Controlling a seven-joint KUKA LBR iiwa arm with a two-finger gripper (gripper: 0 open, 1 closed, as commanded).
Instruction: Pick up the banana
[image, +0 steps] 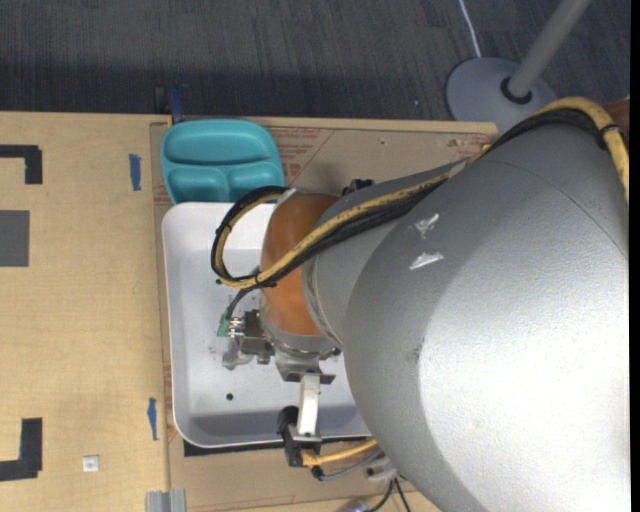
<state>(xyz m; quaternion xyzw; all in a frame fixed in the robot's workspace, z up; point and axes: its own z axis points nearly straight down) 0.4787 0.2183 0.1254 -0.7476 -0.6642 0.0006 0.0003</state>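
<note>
My arm reaches in from the right and hangs over the white bin (188, 330), its grey body hiding the bin's right part and everything beyond it. The orange band (290, 275) sits above the wrist. Below it, the gripper (240, 345) points down at the bin's floor near the middle, seen from above with a small green board on its side. A black and yellow cable (222, 250) loops out over the bin's far half. The bare bin floor shows to the left of the gripper.
A teal moulded tray (220, 160) lies just past the bin's far edge. Cardboard bench surface (80, 300) with black marks and blue tape strips (135, 170) stretches to the left. A grey round stand base (495, 90) sits on the floor beyond.
</note>
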